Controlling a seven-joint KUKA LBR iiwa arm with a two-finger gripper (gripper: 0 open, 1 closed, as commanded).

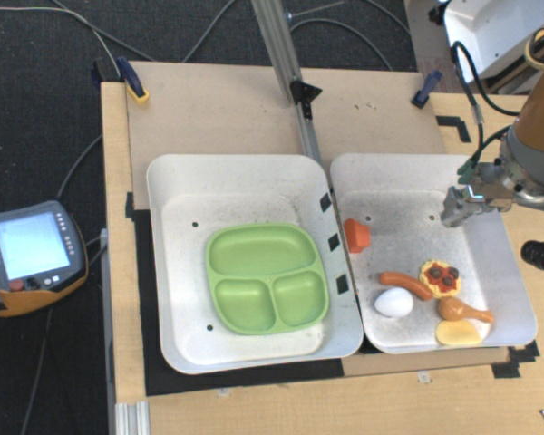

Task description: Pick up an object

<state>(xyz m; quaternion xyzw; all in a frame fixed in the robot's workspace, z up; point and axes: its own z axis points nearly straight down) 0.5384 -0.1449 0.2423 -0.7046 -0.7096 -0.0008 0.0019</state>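
The right bin (490, 243) holds several small toy foods. An orange block (357, 235) lies by its left wall. A sausage (404, 284), a white egg (393, 304), a small pizza piece (440, 277), a chicken drumstick (463, 312) and a yellow piece (460, 333) cluster near the front. My gripper (457, 208) hangs over the bin's back right part, above and to the right of the foods. Nothing shows between its tips.
The left bin (177, 243) holds a green three-compartment plate (267, 275). A metal post (276, 34) rises at the back between the bins. A teach pendant (27, 256) lies off the bench at the left. Cables run across the dark floor.
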